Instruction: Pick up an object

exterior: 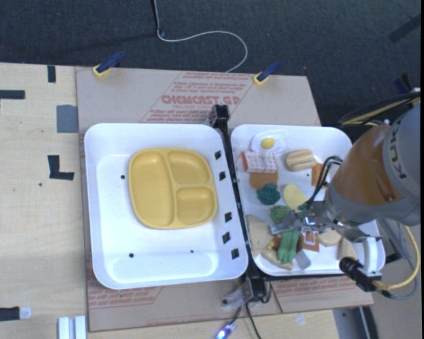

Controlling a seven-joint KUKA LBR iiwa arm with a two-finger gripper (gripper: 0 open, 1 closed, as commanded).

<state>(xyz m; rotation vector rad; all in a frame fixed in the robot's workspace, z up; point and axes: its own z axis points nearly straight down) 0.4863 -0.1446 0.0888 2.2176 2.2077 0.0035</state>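
Cardboard covers the counter (198, 94) under two white bins, the left bin (106, 189) holding a yellow divided tray (173, 187). Over the right bin (325, 134), the gripper (297, 224) sits low among piled toy food; its opening cannot be told. A green vegetable piece (288, 246) lies just below it, a broccoli (268, 193) just above.

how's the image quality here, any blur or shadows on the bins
Camera view: even, soft light; the yellow plate in the left bin looks fairly sharp with only faint shadow. The toy food around the pincer is small and blurry, and the arm darkens the right bin's edge.
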